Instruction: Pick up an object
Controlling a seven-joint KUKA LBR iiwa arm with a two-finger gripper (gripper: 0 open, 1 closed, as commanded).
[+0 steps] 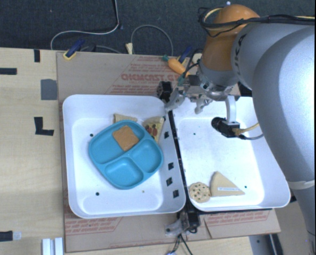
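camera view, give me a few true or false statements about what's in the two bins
1. The blue divided plate lies in the left bin. True.
2. A brown square piece rests on the blue divided plate. True.
3. The cookie lies in the left bin. False: it lies in the right bin, near its front left corner.
4. The tan wedge sits beside the cookie. True.
5. The gripper hangs over the cookie. False: it is at the far end of the bins, near the divider.
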